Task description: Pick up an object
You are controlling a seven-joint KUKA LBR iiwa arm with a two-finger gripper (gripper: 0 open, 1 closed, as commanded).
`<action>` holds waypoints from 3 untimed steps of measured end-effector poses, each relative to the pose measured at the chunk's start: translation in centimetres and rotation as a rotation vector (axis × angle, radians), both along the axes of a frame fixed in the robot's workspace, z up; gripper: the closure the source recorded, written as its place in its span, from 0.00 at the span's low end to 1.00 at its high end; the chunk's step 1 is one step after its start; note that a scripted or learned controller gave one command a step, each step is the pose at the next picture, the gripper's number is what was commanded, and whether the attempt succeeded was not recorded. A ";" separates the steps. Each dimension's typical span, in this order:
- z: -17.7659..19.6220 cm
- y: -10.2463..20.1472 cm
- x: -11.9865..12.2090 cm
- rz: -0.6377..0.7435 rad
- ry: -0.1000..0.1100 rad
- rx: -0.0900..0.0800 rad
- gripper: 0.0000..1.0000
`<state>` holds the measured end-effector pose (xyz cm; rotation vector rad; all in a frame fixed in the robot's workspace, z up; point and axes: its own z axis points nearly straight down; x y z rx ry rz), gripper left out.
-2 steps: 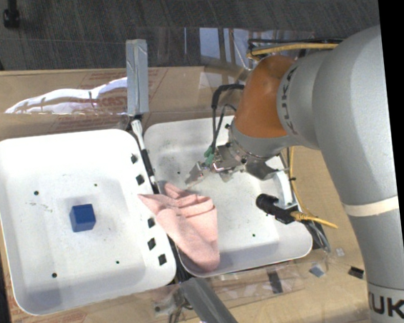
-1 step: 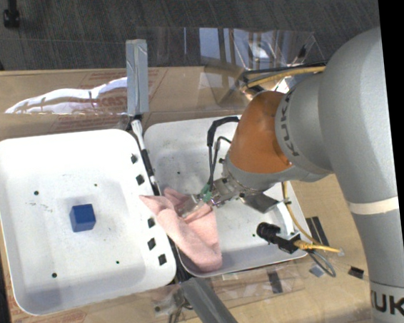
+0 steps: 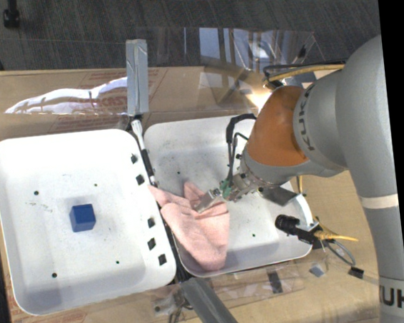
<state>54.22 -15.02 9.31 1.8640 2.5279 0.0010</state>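
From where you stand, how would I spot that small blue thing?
Find the two white bins side by side and take the left bin. The blue cube sits near its middle. It is small, solid and boxy, unlike the floppy pink cloth in the right bin.

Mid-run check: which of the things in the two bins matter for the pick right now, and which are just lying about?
In play:
- gripper, down over the cloth in the right bin
- pink cloth, draped against the right bin's left wall
- right bin

Lying about:
- blue cube, alone in the left bin
- left bin
- cardboard sheet beyond the bins
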 end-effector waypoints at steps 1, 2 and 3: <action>1.0 0.0 0.0 0.004 0.001 0.000 1.00; 3.4 3.0 -0.3 -0.206 0.002 -0.001 1.00; 12.6 2.1 4.4 -0.281 0.003 0.000 1.00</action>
